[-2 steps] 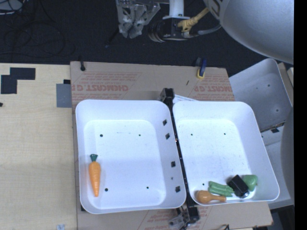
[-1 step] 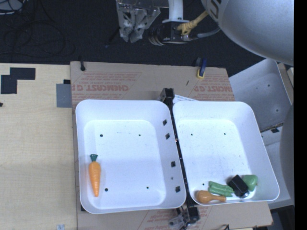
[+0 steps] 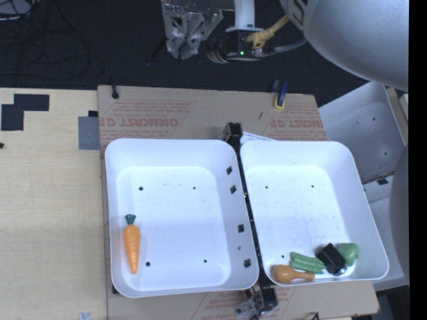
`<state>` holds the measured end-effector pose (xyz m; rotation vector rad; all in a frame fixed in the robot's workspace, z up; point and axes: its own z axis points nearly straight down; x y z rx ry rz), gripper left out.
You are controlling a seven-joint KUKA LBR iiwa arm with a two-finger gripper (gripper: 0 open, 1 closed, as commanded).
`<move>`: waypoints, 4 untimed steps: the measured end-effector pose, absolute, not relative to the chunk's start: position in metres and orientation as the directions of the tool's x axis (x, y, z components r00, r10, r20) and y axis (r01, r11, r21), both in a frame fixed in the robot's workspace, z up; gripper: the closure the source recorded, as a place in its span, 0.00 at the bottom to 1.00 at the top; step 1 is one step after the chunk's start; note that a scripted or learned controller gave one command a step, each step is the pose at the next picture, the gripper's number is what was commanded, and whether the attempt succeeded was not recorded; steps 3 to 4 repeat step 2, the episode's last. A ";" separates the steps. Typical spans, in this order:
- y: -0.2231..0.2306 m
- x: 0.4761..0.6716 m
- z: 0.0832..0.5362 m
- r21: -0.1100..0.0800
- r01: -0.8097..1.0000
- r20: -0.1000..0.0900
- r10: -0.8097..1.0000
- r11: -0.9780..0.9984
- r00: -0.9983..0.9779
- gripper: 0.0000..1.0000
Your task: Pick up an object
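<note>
Two shallow white bins are seen side by side on a cardboard sheet (image 3: 200,115) laid over the bench. The left bin (image 3: 117,179) holds a single toy carrot (image 3: 131,244), laid lengthwise near the bin's 7 o'clock corner, green top toward 12 o'clock and tip toward 6 o'clock, just beside the left wall. The right bin (image 3: 353,179) holds a small cluster at its 5 o'clock corner: a tan pear-shaped toy (image 3: 291,274) at the cluster's 9 o'clock side, a green pod-like toy (image 3: 307,263) just beside it, a black block (image 3: 331,259) tilted across the middle, and a light green rounded piece (image 3: 349,251) at 3 o'clock of the block. The block is seen touching or overlapping the green items; exact contact cannot be told. The gripper (image 3: 189,42) is seen at the view's 12 o'clock, well apart from both bins and above the dark background beyond the bench. Its fingers (image 3: 179,44) hang close together, narrow, with nothing seen between them. The grey arm (image 3: 353,25) is seen at the 1 o'clock corner. A blue and yellow clip (image 3: 281,95) is noted on the cardboard's far edge.
</note>
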<state>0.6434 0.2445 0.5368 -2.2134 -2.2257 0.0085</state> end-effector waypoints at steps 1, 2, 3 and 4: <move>0.200 0.643 0.423 -0.016 1.000 -0.007 1.000 -0.004 0.004 1.00; 0.145 0.644 0.545 0.008 1.000 0.000 1.000 -0.004 0.004 1.00; 0.145 0.644 0.545 0.008 1.000 0.000 1.000 -0.004 0.004 1.00; 0.145 0.644 0.545 0.008 1.000 0.000 1.000 -0.004 0.004 1.00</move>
